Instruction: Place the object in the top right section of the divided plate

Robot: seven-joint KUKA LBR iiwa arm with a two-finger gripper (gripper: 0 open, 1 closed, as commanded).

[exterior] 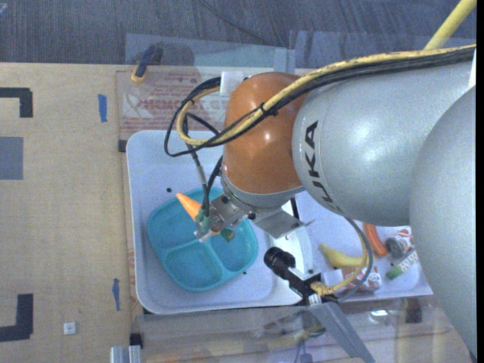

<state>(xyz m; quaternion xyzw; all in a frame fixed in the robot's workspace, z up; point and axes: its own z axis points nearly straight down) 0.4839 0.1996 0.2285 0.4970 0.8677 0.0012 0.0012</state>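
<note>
The gripper [206, 229] hangs over the blue plate [189, 267] — frame's centre-left. Its state I cannot tell. An orange carrot [187, 203] lies just beside it.

You're looking at a bulky arm [378, 127] with smooth, glossy silver-grey casings and a rounded orange band [261, 138] above the wrist. Black "KUKA" lettering [311, 161] runs down the grey shell. Black and yellow cables [227, 127] loop over the orange dome.

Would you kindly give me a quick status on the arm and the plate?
Gripper low over blue divided plate, left bin. Orange carrot-like piece at the fingertips, grasp unclear. Banana in right bin, out of the way.
</note>
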